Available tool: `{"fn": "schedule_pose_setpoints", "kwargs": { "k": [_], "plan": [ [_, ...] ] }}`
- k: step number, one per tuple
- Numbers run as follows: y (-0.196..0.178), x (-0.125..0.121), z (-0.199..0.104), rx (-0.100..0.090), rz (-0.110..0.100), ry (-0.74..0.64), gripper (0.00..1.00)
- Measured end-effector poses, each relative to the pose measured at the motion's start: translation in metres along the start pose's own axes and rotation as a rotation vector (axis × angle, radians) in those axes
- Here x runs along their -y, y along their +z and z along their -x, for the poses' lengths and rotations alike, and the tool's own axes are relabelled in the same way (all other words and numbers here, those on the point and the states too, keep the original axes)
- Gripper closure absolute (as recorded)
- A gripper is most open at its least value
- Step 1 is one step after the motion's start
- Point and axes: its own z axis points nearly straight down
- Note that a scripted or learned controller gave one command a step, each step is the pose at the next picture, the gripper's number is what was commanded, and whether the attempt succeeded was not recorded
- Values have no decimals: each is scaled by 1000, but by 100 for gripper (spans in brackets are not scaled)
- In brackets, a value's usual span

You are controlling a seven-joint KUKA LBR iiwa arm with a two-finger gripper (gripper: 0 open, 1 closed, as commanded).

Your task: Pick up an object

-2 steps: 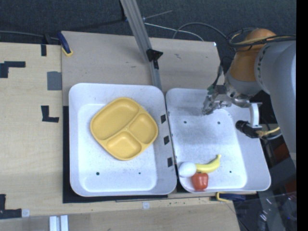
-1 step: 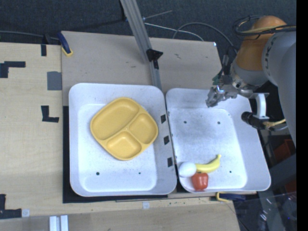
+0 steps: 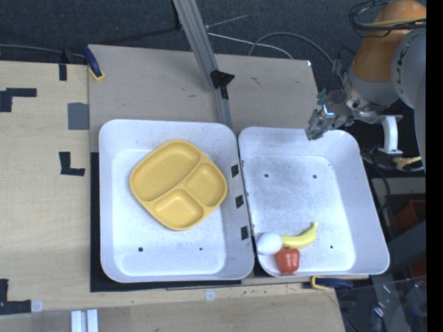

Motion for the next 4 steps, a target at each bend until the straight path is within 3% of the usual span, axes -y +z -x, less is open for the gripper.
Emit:
{"fn": "schedule_pose_setpoints", "kwargs": {
  "k": [1, 4],
  "plan": [
    [-15, -1, 0, -1, -3, 0, 100],
    [-27, 16, -163, -3, -6, -6, 100]
  ]
}}
